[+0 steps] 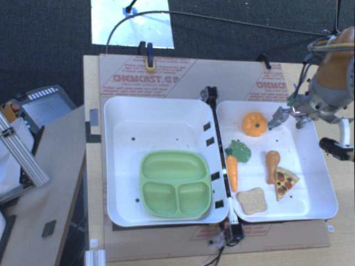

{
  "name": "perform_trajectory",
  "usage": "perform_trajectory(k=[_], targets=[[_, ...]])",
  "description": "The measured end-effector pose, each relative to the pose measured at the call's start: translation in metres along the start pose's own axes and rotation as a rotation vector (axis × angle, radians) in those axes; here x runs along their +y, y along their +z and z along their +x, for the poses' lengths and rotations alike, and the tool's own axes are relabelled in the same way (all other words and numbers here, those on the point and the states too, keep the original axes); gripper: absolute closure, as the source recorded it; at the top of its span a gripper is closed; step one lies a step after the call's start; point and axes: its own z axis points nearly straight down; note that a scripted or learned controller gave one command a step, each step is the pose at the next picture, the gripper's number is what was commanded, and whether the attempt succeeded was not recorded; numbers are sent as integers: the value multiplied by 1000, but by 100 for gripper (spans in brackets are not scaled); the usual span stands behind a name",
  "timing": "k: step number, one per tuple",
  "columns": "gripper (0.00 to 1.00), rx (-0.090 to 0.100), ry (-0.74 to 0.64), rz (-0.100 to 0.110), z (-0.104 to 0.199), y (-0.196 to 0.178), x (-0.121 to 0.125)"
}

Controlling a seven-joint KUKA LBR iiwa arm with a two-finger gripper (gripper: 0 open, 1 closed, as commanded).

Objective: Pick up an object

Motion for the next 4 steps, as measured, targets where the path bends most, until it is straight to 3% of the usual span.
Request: perform_trajectory(k=[1,2,3,4], targets=[[0,0,1,-1,-6,60,2],[0,-1,0,-4,-6,75,3],[100,-3,-1,-8,-6,63,4],[100,-2,-3,-10,-2,16,12]])
